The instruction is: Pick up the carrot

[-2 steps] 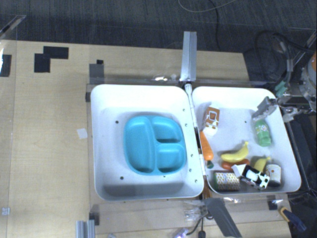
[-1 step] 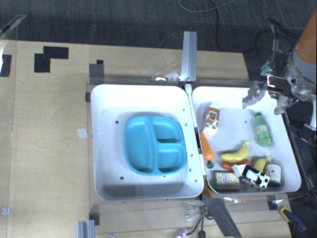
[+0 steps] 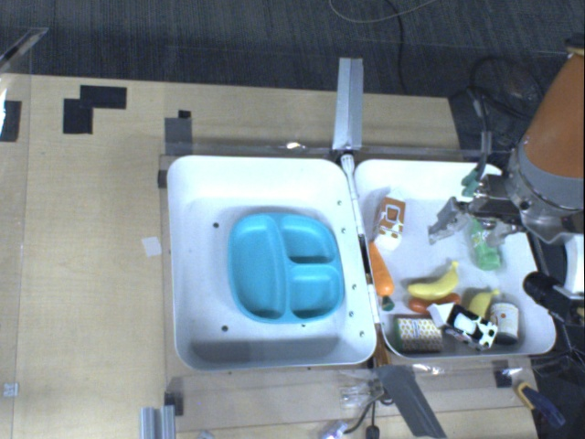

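A blue divided tray point(image 3: 285, 266) lies in the left bin point(image 3: 196, 245). In the right bin point(image 3: 416, 179), a white carton point(image 3: 390, 221) sits far left, a banana point(image 3: 434, 286) lies mid-bin, and a green object point(image 3: 484, 250) lies right.

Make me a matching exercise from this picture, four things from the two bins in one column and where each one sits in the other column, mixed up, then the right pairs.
Things:
1. carrot
2. blue tray
3. banana
4. gripper

Places:
A. middle of the left bin
B. over the right bin's far part
C. along the right bin's left wall
D. right of the carrot's lower end

Pairs: 1-C, 2-A, 3-D, 4-B
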`<action>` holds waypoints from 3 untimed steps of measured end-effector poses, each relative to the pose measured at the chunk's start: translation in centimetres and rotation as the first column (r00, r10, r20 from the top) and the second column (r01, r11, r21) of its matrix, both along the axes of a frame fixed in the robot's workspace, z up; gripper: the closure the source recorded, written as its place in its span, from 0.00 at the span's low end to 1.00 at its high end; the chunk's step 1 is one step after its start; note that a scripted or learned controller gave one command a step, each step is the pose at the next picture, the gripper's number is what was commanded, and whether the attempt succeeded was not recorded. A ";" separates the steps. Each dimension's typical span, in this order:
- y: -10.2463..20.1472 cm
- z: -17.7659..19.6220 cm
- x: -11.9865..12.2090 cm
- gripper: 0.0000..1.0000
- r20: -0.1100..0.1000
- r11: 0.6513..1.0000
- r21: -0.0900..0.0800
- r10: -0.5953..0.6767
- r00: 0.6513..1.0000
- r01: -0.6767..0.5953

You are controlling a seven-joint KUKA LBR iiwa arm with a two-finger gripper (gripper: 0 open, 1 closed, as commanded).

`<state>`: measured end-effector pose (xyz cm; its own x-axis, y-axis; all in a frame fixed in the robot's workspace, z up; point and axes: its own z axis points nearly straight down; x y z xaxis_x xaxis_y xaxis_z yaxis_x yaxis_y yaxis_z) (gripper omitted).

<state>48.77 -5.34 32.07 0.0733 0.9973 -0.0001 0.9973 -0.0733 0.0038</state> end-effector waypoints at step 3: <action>3.1 -13.6 0.0 0.00 -0.003 0.669 0.002 -0.743 0.670 0.743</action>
<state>48.72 -2.20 18.44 0.7899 0.6132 0.0020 0.6132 -0.7899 0.0004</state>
